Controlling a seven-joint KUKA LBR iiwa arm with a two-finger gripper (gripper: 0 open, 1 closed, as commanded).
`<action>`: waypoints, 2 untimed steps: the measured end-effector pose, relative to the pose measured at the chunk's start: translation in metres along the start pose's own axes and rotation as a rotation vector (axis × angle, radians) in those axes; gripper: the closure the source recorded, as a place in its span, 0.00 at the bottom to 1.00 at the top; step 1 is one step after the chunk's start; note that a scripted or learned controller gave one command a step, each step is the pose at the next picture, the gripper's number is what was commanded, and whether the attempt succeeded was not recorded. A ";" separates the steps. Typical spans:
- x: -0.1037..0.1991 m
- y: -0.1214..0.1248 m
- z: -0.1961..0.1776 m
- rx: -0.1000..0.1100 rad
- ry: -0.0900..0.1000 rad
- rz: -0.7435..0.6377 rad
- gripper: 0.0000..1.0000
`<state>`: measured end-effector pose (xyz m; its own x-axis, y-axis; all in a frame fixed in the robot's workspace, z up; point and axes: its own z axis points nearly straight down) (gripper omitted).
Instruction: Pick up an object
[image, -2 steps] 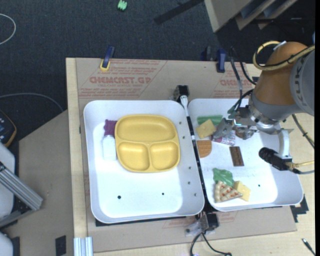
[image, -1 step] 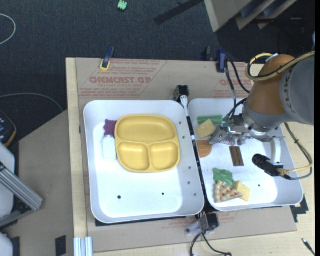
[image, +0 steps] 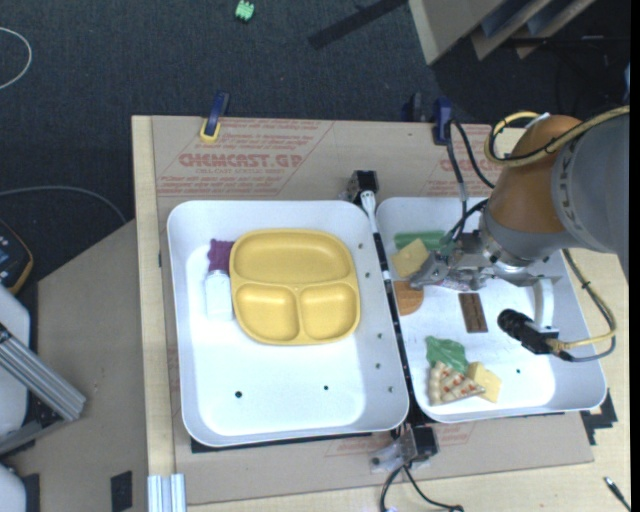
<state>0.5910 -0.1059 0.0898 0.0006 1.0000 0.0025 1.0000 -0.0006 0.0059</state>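
On the bench (image: 160, 170) sit 2 white bins side by side. The left bin (image: 290, 395) holds a big yellow plate (image: 295, 285) with 3 parts: 1 long part at the top and 2 small parts under it. The plate lies near the top of the bin. A purple thing (image: 219, 254) peeks out from under the plate's left edge. Just below it a small white thing (image: 216, 296) lies next to the plate. The lower half of this bin is bare white, with 2 small dark dots.

The right bin (image: 575, 385) holds more things. Near its top left corner is a green thing (image: 420, 241) with a yellow block (image: 408, 259) touching it. Below them, by the bin's left wall, lies a round orange-brown thing (image: 408, 297). A thin brown bar (image: 474, 312) lies in the middle of the bin. Low in the bin there is a green leafy thing (image: 446, 351). Touching it from below is a bumpy thing like corn (image: 450, 381), and a small yellow wedge (image: 487, 381) sits at its right side.

The arm comes in from the right, over the right bin. The gripper (image: 440, 270) is low in the bin's upper left part, just beside the yellow block and the round orange-brown thing. It is too small and dark to tell how wide it is open, or if it has hold of something.
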 end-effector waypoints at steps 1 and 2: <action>-0.001 0.001 -0.012 -0.006 -0.003 0.001 1.00; -0.002 0.003 -0.076 -0.001 -0.004 -0.001 1.00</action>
<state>0.5930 -0.1078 0.1657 -0.0007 1.0000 -0.0017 1.0000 0.0008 0.0068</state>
